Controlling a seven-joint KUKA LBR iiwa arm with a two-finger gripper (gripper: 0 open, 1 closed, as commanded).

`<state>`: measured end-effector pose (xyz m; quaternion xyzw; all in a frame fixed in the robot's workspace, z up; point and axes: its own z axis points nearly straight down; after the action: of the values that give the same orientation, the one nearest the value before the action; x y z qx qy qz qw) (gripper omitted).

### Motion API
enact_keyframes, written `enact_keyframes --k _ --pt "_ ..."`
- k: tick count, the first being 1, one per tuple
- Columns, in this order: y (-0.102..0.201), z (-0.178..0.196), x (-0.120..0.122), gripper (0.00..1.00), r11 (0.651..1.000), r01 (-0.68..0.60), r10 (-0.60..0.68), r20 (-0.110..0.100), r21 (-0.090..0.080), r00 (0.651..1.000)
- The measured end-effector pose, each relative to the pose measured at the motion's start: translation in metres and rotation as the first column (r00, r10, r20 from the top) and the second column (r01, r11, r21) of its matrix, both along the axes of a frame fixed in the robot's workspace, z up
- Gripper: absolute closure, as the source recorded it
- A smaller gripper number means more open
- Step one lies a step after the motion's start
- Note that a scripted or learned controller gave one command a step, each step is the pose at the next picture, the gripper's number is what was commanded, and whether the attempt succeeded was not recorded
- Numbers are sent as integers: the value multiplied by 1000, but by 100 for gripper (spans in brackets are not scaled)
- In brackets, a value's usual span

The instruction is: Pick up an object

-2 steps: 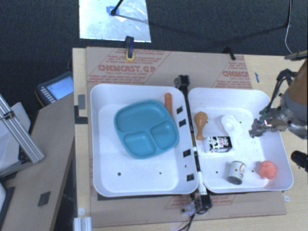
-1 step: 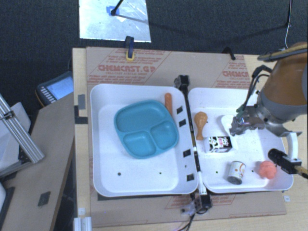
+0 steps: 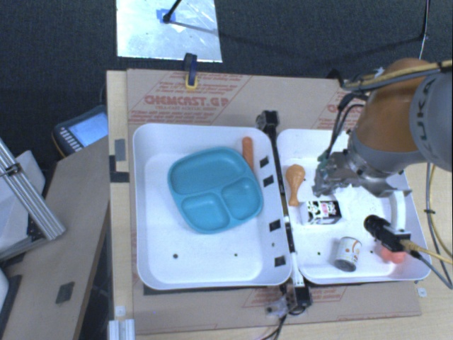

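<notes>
1. Black-and-white carton (image 3: 324, 211) is seen lying just below the gripper (image 3: 323, 185), in the right bin (image 3: 315, 262).
2. Tan wooden piece (image 3: 294, 180) is noted just left of it.
3. Gripper's state cannot be told.

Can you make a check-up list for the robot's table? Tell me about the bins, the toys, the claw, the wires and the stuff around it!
Surface: left bin and right bin, both white, side by side on a cardboard board.
Job's things, left bin: blue divided plate; orange stick at the plate's far edge.
Job's things, right bin: tan wooden piece; black-and-white carton; small can; red thing, partly hidden.
Clutter: nothing seen.
Grippers: claw over the right bin, just above the carton; whether it holds anything cannot be told.
Cables: dark cables on the arm; thin black cable top right.
Surroundings: silver sheet, yellow clamp, blue-screen device, metal rail.
</notes>
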<state>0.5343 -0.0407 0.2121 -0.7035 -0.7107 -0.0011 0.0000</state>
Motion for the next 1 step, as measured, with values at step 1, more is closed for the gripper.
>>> enact_keyframes --k 1 --pt "59 7 5 100 1000 -1 1 0 1 1000"
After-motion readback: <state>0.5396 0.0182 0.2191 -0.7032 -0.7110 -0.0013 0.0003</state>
